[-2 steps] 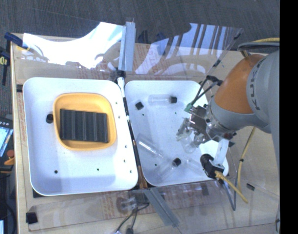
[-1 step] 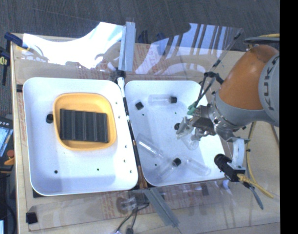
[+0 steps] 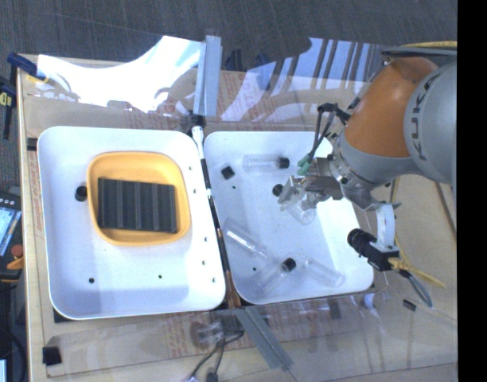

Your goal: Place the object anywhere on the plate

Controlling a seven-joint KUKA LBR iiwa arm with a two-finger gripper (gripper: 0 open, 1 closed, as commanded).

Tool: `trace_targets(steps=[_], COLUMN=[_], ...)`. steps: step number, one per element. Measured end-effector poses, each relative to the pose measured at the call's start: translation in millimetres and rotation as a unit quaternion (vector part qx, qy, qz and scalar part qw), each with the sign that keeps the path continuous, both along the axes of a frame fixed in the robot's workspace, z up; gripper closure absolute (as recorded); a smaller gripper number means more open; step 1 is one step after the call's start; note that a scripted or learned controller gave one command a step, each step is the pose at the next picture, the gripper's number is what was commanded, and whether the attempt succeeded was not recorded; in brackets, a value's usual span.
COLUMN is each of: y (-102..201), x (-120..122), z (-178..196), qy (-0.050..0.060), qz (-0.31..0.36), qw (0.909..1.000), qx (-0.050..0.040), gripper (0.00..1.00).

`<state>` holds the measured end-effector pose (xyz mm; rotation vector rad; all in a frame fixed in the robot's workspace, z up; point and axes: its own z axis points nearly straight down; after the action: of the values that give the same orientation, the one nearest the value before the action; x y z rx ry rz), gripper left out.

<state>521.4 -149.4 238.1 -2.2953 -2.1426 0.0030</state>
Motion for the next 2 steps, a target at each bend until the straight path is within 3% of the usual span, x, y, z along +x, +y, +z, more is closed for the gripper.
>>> trace_targets(steps=[1, 2], y=[13, 22], x=[30, 79], z=[-4, 13], qy=[-0.001, -0.001], qz=[0.152, 0.256], qw=[0.9883, 0.9666], qx=[-0.0001, 0.0001], gripper=[1.0, 1.0])
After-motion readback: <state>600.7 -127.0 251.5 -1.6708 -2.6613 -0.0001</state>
